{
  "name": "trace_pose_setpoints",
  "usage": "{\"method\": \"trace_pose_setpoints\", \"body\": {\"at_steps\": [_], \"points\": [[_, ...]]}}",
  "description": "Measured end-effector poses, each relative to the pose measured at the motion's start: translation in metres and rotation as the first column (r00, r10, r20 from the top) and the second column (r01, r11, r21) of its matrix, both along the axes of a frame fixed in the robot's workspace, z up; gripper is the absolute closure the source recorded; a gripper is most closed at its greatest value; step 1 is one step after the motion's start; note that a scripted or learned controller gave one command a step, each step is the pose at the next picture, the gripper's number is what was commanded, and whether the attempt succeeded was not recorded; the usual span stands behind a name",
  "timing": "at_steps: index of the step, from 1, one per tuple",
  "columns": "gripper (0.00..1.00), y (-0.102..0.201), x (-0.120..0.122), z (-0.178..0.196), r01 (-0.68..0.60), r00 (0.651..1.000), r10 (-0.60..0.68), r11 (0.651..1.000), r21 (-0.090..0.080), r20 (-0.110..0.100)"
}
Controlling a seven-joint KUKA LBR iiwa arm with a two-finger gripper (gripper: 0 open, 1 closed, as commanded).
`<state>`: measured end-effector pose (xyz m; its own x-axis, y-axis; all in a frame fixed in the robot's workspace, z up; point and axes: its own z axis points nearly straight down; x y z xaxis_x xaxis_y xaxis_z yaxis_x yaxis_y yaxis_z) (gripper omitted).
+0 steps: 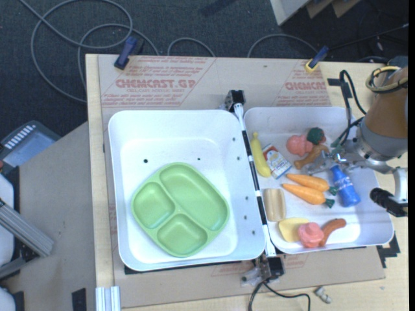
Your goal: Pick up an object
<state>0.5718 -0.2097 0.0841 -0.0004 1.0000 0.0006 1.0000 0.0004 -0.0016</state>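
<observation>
Both bins, left [123,173] and right [376,229], look like smooth white plastic with a slight sheen. The green divided plate [180,209] is matt-ish plastic, soft gloss on its ridges. My bench board [194,76] looks like brown paper-faced sheet, printed in red, pretty dull. The carrots [308,188], banana [260,157] and blue bottle [343,186] all read as shiny toy plastic. My wrist [386,118] has a smooth orange band over satin grey casing. Floor [52,57] looks like rough dark carpet

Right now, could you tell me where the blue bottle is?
The blue bottle lies in the right bin, near its right side, just right of the two carrots.
</observation>
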Motion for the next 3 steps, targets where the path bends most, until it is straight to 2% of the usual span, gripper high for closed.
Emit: {"method": "trace_pose_setpoints", "body": {"at_steps": [1,2,3], "points": [[0.00,0.010,-0.018,0.000,0.001,1.000,-0.001,1.000,0.000,0.000],[0.00,0.017,0.095,0.001,-0.002,1.000,0.002,1.000,-0.002,0.004],[1.00,0.017,0.096,0.013,-0.002,1.000,0.002,1.000,-0.004,0.005]]}}
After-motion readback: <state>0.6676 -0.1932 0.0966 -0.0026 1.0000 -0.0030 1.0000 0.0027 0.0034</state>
